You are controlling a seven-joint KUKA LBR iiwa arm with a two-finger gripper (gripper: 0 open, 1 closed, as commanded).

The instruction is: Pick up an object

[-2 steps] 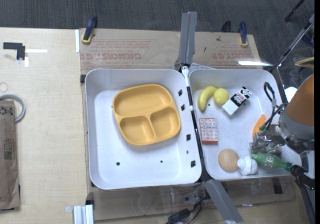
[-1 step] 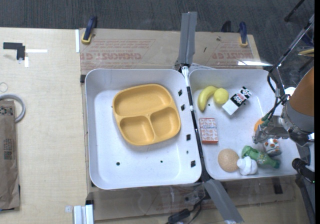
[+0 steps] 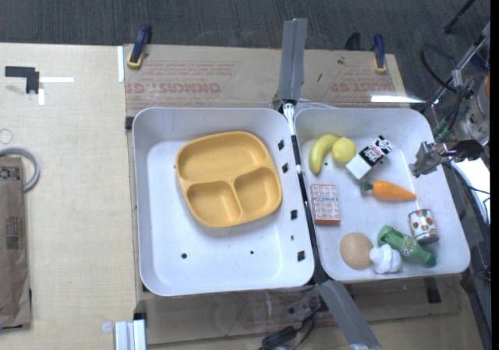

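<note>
Green bottle (image 3: 407, 246), beige egg (image 3: 356, 250), carrot (image 3: 392, 192)

Both white bins (image 3: 148, 208) are looking like smooth, slightly glossy plastic. The yellow divided plate (image 3: 228, 178) is showing a matt plastic surface. The bench top (image 3: 70, 185) is appearing as pale, matt wood, and brown printed cardboard (image 3: 210, 76) is lying dull and papery behind the bins.

You've got two blue clamps (image 3: 140, 43) pinning cardboard (image 3: 234, 76) to the table (image 3: 62, 185), with a brown paper bag (image 3: 13, 239) at the left edge.
</note>
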